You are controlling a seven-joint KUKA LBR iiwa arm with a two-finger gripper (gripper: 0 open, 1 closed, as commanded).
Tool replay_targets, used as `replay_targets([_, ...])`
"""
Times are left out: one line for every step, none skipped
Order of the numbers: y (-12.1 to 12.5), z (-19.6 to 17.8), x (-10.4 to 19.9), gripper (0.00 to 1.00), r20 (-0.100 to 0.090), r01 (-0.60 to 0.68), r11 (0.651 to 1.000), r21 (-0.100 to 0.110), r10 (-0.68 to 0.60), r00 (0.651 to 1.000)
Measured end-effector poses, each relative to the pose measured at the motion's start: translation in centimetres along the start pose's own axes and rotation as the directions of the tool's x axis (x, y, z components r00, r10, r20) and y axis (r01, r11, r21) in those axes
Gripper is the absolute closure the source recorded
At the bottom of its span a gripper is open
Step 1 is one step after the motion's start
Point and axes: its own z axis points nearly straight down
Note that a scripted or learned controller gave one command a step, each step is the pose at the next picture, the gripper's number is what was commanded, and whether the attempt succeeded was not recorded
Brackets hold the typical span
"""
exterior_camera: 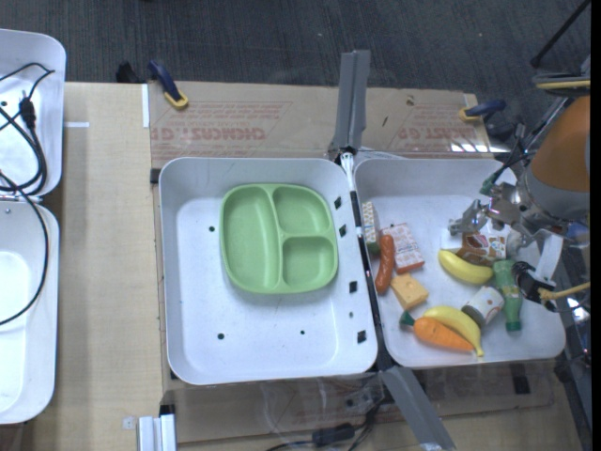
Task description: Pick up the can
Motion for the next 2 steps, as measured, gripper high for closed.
replay_targets([0.4,-1.5,-0.1,1.0,0.001,-0.002,1.0,-0.012,0.002,1.0])
replay_targets([-2.8,-11.4,1.6,1.0,0.029,-0.43,0.903,0.01,0.429,0.903])
